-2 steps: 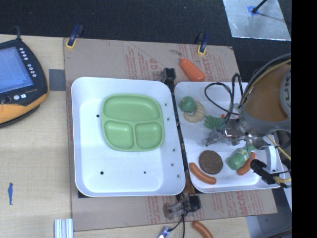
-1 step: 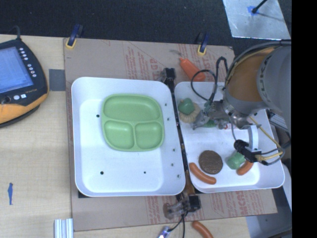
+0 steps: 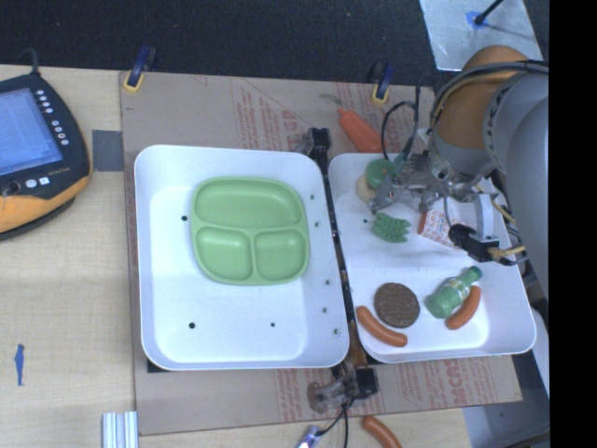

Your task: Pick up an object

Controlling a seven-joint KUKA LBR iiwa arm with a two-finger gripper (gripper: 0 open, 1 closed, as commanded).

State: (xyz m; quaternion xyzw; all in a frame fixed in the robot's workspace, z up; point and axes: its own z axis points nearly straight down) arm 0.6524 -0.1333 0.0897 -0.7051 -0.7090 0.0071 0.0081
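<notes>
Clutter first: two white bins sit side by side on a brown board. The left bin has one green divided plate lying a bit toward its far edge, with three sections, nothing on it. The right bin is where all the small stuff is.

Count in the right bin: two sausages, one at the near left corner and one toward the near right; one brown round patty just beside the first sausage; one green bottle lying tilted, touching the second sausage; one ridged green leafy piece near the middle; one round green thing at the far left corner; one small red and white packet right of the leafy piece.

Outside the bins: a carrot on the board past the far edge, another sausage at the near edge, two clamps on the board's far edge, and a handheld controller off to the left.

The gripper hangs over the far part of the right bin, between the round green thing and the packet, just above the leafy piece. Cables and the wrist block it, so I can't tell how far the jaws are apart or if anything's in them.
</notes>
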